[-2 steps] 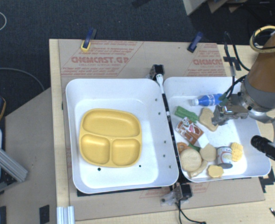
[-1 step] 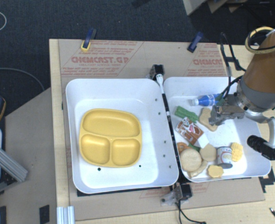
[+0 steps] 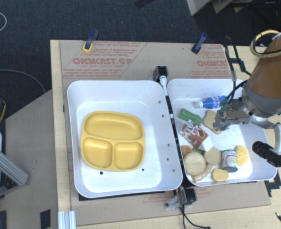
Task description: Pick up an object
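The right bin holds several small items. My gripper hangs low over its middle, right beside a tan flat piece that its tip partly covers. A clear bottle with a blue cap lies just behind it. A green stick and a red-and-white packet lie to its left. Toward the front sit a round beige bun, a small can, a yellow corn piece and a yellow chunk.
The left bin holds a yellow divided tray. The grey arm with its orange band fills the right bin's right side. Clamps sit at the bench's back edge.
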Motion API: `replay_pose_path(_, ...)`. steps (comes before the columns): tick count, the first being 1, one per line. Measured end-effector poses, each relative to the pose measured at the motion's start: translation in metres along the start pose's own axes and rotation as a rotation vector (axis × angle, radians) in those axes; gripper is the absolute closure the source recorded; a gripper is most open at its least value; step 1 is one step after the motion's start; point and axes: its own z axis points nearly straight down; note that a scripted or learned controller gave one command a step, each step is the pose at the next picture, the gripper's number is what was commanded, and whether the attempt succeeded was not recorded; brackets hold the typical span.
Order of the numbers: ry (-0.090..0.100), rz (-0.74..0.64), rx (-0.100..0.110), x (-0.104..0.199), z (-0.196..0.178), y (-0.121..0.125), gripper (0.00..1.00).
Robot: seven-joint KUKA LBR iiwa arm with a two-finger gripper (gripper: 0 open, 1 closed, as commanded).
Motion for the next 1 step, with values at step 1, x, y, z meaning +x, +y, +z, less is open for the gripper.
replay_pose_path(1, -0.002, -0.003, -0.007, 0.0087, -0.0184, 0.0059, 1.0)
